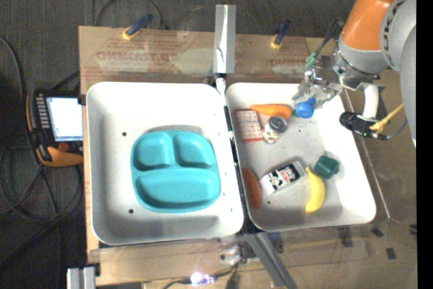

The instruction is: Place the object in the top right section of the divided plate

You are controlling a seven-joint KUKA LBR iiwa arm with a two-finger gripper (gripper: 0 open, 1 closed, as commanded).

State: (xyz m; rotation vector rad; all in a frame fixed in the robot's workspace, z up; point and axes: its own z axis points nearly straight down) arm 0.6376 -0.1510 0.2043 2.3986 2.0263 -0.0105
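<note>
A teal divided plate (177, 170) lies in the left bin (108, 118); its top right section (201, 149) holds nothing. My gripper (313, 90) hangs over the back right corner of the right bin (352, 206). A small blue object (304, 108) sits right at its tip, touching or just below it; whether it is held cannot be made out. An orange carrot (270, 109) lies just to the left of the blue object.
The right bin also holds a small round can (276, 124), a red packet (248, 125), a brown sausage (252, 187), a black-and-white box (281, 177), a banana (314, 193) and a green block (327, 166). A handheld device (57, 120) lies left of the bins.
</note>
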